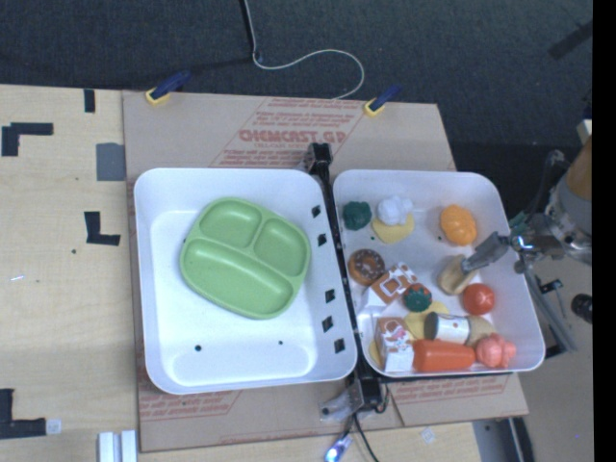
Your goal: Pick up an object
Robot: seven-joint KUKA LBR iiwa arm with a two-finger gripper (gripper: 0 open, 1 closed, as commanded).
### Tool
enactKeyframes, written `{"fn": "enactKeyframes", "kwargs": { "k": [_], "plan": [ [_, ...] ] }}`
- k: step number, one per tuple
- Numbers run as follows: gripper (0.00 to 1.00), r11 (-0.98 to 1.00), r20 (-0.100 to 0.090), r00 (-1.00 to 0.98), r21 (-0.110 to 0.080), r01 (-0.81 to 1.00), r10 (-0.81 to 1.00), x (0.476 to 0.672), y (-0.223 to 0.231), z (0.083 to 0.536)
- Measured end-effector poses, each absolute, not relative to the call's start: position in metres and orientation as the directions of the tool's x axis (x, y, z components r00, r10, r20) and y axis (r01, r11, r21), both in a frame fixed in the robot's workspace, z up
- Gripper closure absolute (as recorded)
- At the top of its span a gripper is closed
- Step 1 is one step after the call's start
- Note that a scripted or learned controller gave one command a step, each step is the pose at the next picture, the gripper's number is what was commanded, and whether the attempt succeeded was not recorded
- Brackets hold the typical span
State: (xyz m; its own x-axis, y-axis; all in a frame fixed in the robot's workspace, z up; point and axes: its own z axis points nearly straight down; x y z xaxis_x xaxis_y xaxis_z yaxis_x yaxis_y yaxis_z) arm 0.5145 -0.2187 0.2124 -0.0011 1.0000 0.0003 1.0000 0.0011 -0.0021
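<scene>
Beige toy [452, 275] lies in right bin [500, 200], touching gripper [478, 255] tip.

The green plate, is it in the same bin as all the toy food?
No, the green plate lies alone in the left bin; the toy food fills the right bin.

Red print on cardboard sheet [289, 128] under bins, seen upside down: reads roughly "CHEMCAST GP"; smaller lines illegible.

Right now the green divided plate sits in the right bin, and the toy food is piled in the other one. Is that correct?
Not quite. The camera view shows the green divided plate in the left bin, not the right one. The toy food, such as the donut and the tomato, is in the right bin.
</scene>
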Motion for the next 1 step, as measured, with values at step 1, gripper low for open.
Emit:
{"fn": "enactKeyframes", "kwargs": {
  "k": [1],
  "plan": [
    [1.00, 0.003, 0.001, -0.003, -0.003, 1.000, 1.000, 0.5148, -0.2179, 0.2219]
  ]
}}
